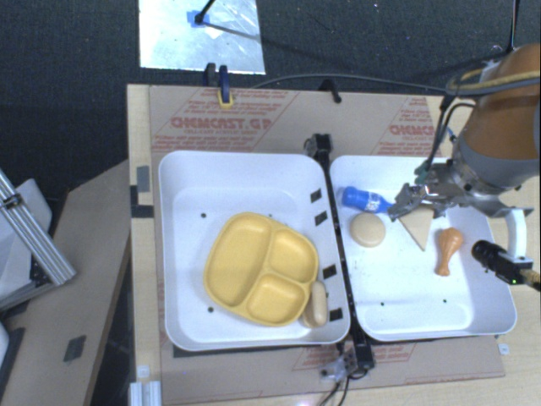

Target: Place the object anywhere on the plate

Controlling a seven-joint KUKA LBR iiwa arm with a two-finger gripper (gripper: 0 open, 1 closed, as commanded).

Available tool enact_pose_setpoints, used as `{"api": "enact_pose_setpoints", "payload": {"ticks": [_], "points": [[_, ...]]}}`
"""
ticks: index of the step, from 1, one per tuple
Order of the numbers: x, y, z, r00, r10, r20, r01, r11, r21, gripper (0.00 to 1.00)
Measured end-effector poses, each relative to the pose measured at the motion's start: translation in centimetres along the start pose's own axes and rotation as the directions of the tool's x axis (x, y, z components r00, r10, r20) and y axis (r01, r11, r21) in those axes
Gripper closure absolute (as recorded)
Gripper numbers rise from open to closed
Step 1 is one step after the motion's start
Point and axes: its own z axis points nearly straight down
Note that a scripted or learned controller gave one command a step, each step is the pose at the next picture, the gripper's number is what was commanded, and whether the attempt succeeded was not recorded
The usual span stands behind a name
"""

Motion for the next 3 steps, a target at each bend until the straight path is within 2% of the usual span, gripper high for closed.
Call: {"api": "enact_pose_setpoints", "payload": {"ticks": [3], "points": [[15.1,2.9,0.1,1.0,0.002,0.0,-0.002,1.0,0.001,1.0]]}}
